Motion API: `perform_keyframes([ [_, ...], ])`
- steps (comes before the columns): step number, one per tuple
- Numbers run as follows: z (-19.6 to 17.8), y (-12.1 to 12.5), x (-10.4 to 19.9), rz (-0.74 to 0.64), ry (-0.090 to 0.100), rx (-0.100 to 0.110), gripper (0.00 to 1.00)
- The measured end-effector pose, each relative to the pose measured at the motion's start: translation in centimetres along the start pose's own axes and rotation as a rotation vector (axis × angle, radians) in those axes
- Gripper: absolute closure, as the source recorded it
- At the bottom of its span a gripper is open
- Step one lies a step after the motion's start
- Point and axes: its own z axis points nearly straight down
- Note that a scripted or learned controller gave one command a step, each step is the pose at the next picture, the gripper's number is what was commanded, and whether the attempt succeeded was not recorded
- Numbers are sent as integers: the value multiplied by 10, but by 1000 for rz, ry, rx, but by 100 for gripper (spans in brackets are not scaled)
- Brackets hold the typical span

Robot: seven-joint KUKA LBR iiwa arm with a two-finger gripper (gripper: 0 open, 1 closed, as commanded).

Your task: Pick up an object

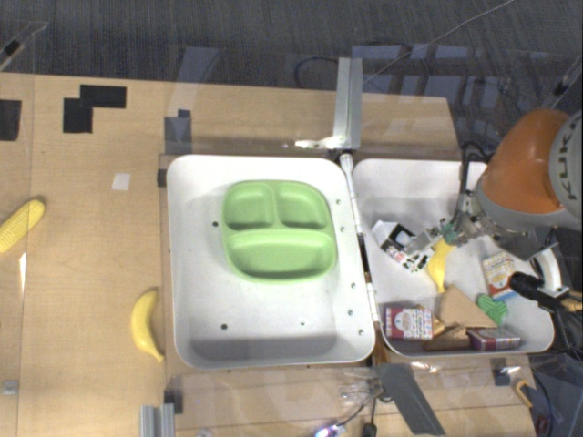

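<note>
My gripper [449,234] is low in the right bin [410,185], under the arm's orange band [524,167]. Its tip is just above the top end of a yellow banana-shaped object [440,264]. A black-and-white item [399,242] lies just left of the tip. Nearer the front of that bin lie a red-and-white box [408,321], a brown wedge [463,309], a green piece [493,309], a small printed carton [498,271] and a dark red box [493,340]. The arm hides part of the bin's right side.
A green divided plate [278,228] lies in the left bin [196,271]. On the bench to the left, outside the bins, lie a yellow banana [146,324] and a yellow corn cob [20,227]. A metal post [349,98] stands behind the divider between the bins.
</note>
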Motion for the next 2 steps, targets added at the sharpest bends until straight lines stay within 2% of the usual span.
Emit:
perform_keyframes([
  [1,1,15,-10,-408,12,3,0],
  [2,4,35,-7,106,10,22,0],
])
